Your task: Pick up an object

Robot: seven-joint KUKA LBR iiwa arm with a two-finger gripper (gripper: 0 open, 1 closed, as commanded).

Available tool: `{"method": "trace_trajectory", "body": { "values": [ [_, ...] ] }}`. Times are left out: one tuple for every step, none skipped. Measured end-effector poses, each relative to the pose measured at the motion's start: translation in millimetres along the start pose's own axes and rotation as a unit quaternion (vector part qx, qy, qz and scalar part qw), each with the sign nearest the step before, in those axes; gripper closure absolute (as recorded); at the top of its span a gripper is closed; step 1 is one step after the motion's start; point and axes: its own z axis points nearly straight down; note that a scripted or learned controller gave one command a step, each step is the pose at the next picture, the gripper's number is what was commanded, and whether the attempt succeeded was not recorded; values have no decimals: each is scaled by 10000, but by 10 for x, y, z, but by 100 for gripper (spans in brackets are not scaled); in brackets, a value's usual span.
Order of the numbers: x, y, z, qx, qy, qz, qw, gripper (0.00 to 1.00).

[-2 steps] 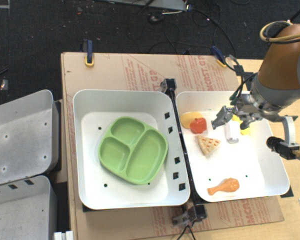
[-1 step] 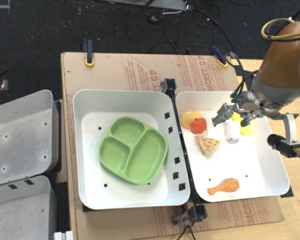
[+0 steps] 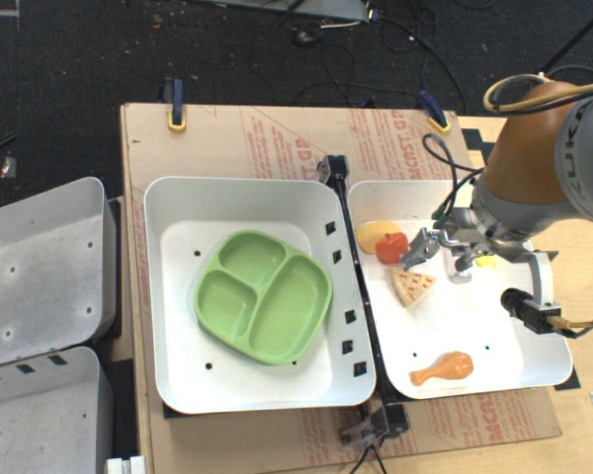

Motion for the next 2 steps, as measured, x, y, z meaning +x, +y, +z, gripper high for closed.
{"method": "trace_trajectory", "body": {
  "values": [
    [48, 79, 586, -6, 0, -4, 10000, 0],
    [41, 108, 780, -58, -20, -2, 10000, 0]
  ]
}}
